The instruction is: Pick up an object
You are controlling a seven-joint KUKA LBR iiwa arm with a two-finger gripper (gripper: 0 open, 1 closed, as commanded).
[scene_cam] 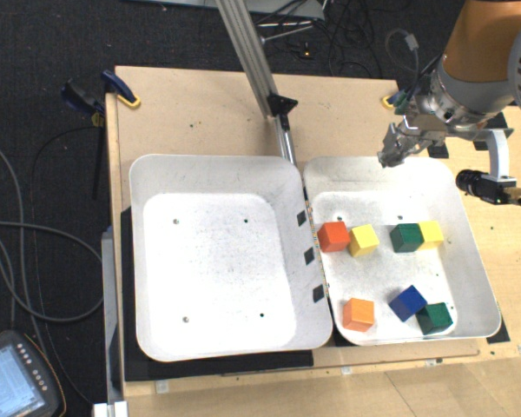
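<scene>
Approach step: gripper (392, 156) (can't tell its state) above right bin's (469, 259) far rim; next, descend toward green cube (405, 237).

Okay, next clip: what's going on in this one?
A grey and orange arm reaches in from the right, with its tool poised over the far edge of the right bin. Nothing is between its fingers. Seven blocks lie in that bin: an orange block touching a yellow block, a green block against another yellow one, and nearer the front an orange one, a blue block and a green one. No pick has happened yet.
</scene>
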